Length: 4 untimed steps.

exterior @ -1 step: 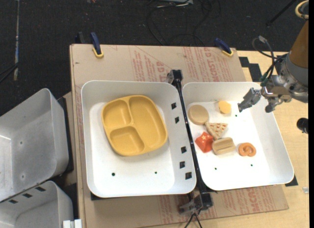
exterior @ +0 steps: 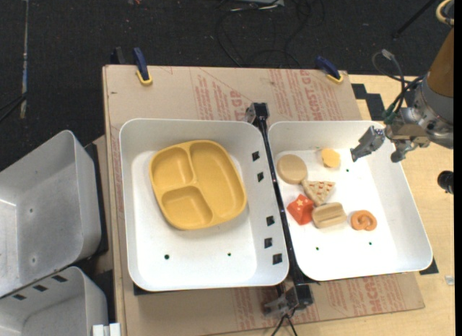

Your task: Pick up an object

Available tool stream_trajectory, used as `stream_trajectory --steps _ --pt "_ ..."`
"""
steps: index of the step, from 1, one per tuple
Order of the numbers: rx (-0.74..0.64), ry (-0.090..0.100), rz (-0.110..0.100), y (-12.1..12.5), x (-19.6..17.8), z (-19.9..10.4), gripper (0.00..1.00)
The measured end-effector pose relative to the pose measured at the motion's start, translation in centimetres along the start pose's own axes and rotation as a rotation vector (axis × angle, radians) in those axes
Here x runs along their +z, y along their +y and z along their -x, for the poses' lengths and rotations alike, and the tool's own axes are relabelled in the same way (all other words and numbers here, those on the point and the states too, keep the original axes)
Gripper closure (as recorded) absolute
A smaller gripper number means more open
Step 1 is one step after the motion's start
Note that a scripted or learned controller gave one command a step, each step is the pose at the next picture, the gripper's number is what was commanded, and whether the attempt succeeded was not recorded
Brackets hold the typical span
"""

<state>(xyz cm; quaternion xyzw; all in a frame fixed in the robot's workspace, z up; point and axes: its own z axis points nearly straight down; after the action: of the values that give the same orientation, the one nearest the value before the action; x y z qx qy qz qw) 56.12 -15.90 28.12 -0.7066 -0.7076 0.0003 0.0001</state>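
Surface: brown board on a dark floor, clamped at the back, carrying two white bins side by side.
Left bin (exterior: 137,255): holds one yellow tray (exterior: 196,183) with three compartments, lying flat.
Right bin (exterior: 390,248): holds the small food pieces, all in its inner half.
Gripper (exterior: 381,147): hangs over the right bin's far right part, nothing between the fingers (exterior: 367,144), which stand spread apart.
Nearest piece: yellow ball (exterior: 330,157), just left of the fingers and slightly nearer the camera; roundish, so no long axis to line up with.
Other pieces: tan disc (exterior: 291,168) left of the ball; cheese wedge (exterior: 318,189) below it; red block (exterior: 300,209) and bun (exterior: 328,215) touching or nearly so; orange ring (exterior: 363,220) apart on the right.
Direction of move: judged, a short shift left and down would bring the fingers to the ball.
In the way: little; the ball sits apart from the disc and wedge, while the wedge, block and bun crowd each other and would be harder to straddle.
Risk: the ball may roll off when nudged.
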Motion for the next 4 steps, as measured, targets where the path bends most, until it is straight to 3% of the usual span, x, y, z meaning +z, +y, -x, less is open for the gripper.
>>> stream_trajectory --steps 1,3,4 --pt "0.002 0.000 -0.004 0.5 4.5 0.2 0.00" --pt "0.003 0.002 -0.006 -1.2 14.9 0.3 0.00" --pt "0.003 -0.001 0.002 -1.0 13.5 0.3 1.00"
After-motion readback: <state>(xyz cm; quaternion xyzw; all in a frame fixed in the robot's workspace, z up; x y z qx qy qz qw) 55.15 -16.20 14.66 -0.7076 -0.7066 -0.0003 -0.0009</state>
